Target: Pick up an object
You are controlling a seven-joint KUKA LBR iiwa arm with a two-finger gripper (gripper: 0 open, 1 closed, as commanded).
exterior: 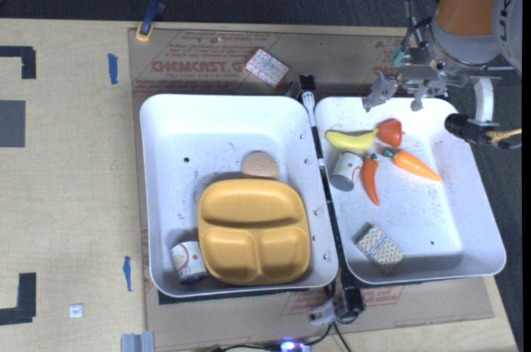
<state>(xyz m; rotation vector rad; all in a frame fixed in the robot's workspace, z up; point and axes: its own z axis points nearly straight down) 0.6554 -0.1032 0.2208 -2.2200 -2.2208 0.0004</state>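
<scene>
Nothing lifted yet: pincer (397,95) hanging over right bin's (477,209) far edge, fingers apart on nothing, with banana (350,140) and carrots (412,165) lying just below, grasp and lift left

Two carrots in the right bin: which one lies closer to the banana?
The darker orange-red carrot, hanging down just under the banana. The paler orange carrot lies further right, pointing toward the right bin wall.

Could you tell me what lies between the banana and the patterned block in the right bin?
In the camera view, a small cup and a carrot lie between the banana and the block; below them, bare bin floor.
</scene>
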